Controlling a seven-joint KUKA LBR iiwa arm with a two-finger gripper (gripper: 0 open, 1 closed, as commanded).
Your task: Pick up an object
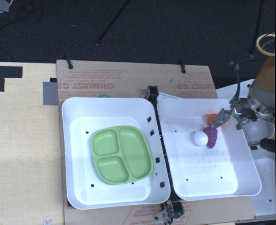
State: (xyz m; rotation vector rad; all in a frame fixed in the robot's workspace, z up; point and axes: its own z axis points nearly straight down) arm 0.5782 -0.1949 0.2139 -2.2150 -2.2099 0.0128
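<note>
Fingers [232,117] spread, grasping nothing, above right bin [225,184]; white ball [200,138], purple toy [212,137], orange piece [211,118] beside.

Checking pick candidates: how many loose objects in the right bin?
3: white ball mid-bin, purple object touching its right side, orange object just behind, partly hidden by the gripper. More may be hidden.

Smooth shiny white plastic bins [77,125], matt green plastic plate [121,154], brown cardboard sheet [128,81] underneath, pale wood bench [20,149], smooth white ball [200,138], bumpy purple toy [212,136]
</note>
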